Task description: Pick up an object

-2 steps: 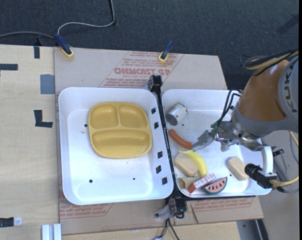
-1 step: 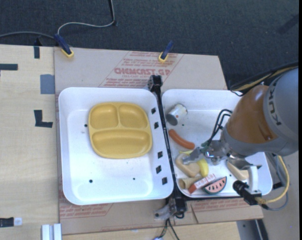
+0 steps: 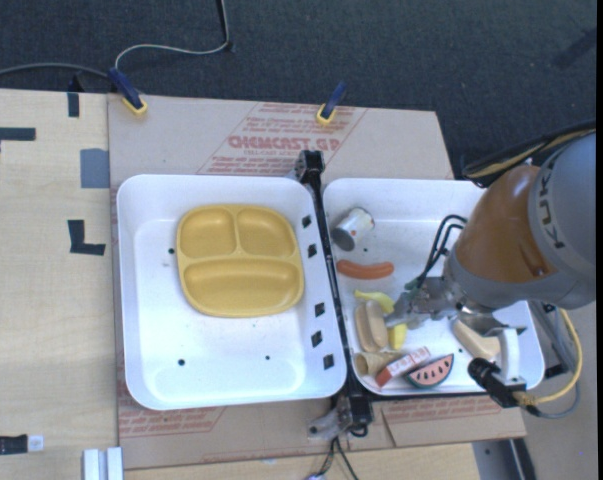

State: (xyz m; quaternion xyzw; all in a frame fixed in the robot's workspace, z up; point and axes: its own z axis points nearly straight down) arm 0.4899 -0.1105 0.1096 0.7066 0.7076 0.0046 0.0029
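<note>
Left bin [image 3: 141, 298]: holds a yellow divided plate [image 3: 239, 259], three compartments, lying flat in the upper half.
Right bin [image 3: 401, 196]: crowded with small toy foods, arm above its right part.
Metal cup [image 3: 351, 228]: on its side near the top left corner of the right bin, just beside the divider.
Hot dog sausage [image 3: 365, 268]: below the cup, lying crosswise, apart from it.
Banana [image 3: 375, 297]: yellow, below the sausage, close to the gripper's tip.
Bread roll [image 3: 370, 326]: tan, upright along the left wall, below the banana.
Watermelon slice [image 3: 430, 371]: at the bottom edge of the right bin, red face up, with a small red and white packet [image 3: 397, 363] touching its left.
Arm [image 3: 521, 233]: orange band over the right bin, grey body reaching in from the right.
Gripper [image 3: 409, 306]: low in the middle of the right bin, just beside the banana (finger spread too dark and cluttered to read, and any hold on an object cannot be made out).
</note>
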